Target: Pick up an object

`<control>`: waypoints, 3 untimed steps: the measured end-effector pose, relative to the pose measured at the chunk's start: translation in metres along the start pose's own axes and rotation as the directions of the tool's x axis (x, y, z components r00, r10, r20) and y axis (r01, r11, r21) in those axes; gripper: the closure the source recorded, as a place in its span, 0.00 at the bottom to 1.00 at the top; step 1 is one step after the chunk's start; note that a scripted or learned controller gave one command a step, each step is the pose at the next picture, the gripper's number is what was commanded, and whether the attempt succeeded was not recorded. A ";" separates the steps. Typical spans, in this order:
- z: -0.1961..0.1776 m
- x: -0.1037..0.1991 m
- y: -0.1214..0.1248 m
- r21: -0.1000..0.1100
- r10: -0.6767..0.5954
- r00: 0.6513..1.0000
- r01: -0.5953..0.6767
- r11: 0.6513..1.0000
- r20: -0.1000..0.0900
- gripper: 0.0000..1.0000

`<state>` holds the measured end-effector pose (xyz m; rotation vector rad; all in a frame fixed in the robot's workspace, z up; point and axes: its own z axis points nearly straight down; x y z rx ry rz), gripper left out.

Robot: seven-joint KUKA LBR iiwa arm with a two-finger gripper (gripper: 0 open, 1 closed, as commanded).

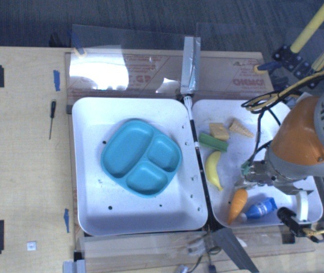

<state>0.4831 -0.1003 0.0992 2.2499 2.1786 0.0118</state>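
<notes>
Two white bins side by side on bench. Left bin (88,169) holds a blue divided plate (141,157), three compartments, sitting roughly mid-bin, tilted diag.

Right bin (230,110) has the small stuff: green block (214,141) near the divider, upper part; tan wedge (219,131) just above it, touching or nearly; cone-ish tan piece (241,129) to its right. Banana (214,170) below the green block, lying lengthwise close to the divider. Carrot (237,203) near front edge, tilted, w/ blue bottle (261,209) just beside it on the right.

Arm in from right, orange band over right bin's right half. Gripper (255,174) low over the bin, right of banana, just above the carrot's top end. Gripper state: can't tell, hidden under wrist body and cables. Nothing visibly held.

Screwdriver (52,118) on bench left of bins.
</notes>
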 end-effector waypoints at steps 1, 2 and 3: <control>-0.181 0.025 0.059 0.005 0.251 0.968 -0.251 0.968 0.000 1.00; -0.151 0.038 0.022 0.013 -0.332 0.943 0.333 0.943 -0.006 1.00; -0.258 0.044 0.018 0.000 -0.304 0.953 0.304 0.953 -0.002 1.00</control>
